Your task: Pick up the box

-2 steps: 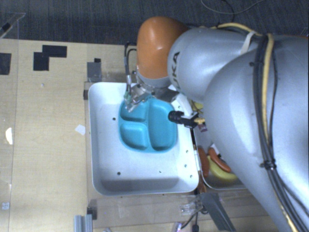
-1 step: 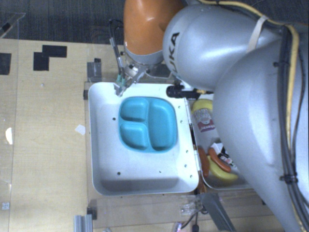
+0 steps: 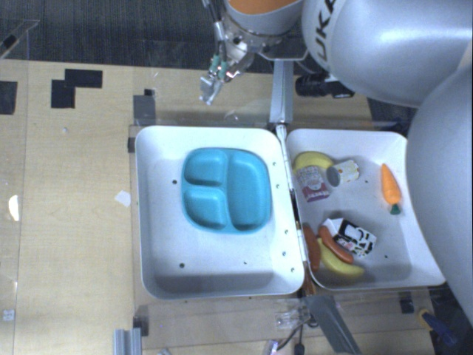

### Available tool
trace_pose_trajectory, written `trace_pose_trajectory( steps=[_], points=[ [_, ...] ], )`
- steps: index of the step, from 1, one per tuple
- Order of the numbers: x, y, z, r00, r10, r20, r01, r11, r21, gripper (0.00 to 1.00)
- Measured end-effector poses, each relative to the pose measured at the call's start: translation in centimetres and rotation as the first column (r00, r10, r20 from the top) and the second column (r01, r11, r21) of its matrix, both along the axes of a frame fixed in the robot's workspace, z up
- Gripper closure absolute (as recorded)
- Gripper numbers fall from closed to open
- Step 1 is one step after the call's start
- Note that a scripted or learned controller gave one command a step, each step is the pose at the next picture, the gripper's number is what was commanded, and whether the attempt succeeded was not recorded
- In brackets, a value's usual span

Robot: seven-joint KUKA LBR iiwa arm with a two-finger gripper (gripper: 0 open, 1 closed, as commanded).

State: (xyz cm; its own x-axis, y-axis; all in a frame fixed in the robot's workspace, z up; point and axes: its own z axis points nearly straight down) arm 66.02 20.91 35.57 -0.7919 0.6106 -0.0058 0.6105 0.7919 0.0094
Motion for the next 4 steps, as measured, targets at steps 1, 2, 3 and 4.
trace_pose_trajectory(
  steps=[1, 2, 3, 4],
  points=[
    [-1.4, -1.2, 5.1, 1.000, -0.012, -0.001, 0.012, 1.000, 0.000, 1.00],
    [-2.2, 2.2, 0.3, 0.996, 0.091, -0.003, -0.091, 0.996, -0.001, 1.00],
    [-0.1, 2.7, -11.2, 0.962, 0.271, -0.003, -0.271, 0.962, -0.002, 1.00],
    [-2.2, 2.6, -14.5, 0.949, 0.317, -0.002, -0.317, 0.949, -0.002, 1.00]
  ],
)
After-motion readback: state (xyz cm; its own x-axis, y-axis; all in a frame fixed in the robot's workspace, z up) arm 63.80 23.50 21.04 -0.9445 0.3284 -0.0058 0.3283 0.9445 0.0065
